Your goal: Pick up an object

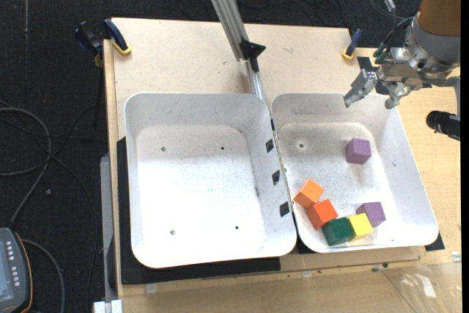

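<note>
My claw [372, 93] hangs at the upper right of the frame, over the far rim of the right bin [410, 179], fingers spread, nothing between them. My arm is cut off by the frame edge. Objects lie low in that bin: a purple cube [358, 150] alone; an orange block [310, 193], a red-orange block [322, 212], a green cube [338, 231], a yellow cube [360, 225] and a second purple block [374, 212] crowded together, partly overlapping. The left bin [139, 157] sits alongside
</note>
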Controlling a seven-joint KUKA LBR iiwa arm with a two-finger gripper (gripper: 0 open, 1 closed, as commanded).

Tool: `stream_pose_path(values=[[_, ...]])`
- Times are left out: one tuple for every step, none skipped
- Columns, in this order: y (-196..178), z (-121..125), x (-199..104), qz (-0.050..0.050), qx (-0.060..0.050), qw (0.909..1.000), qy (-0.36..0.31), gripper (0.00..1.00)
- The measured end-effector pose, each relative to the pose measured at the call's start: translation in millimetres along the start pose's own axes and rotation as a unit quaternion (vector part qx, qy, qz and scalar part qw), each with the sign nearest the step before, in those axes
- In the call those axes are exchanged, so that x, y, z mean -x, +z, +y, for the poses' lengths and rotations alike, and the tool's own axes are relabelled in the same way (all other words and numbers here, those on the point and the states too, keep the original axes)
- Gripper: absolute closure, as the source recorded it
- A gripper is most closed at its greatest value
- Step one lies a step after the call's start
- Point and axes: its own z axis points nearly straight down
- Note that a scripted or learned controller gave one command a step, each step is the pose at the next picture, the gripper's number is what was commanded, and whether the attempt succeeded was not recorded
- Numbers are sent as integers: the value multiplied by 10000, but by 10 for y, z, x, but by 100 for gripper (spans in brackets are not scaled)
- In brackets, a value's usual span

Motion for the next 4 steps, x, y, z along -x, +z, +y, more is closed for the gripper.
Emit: stream_pose_path(values=[[1182,155,275,-1,-39,10000,23,0],[1786,-116,513,-9,22,10000,-6,0],[1979,505,274,-10,20,10000,-17,0],[1875,487,288,-10,12,10000,-10,100]])
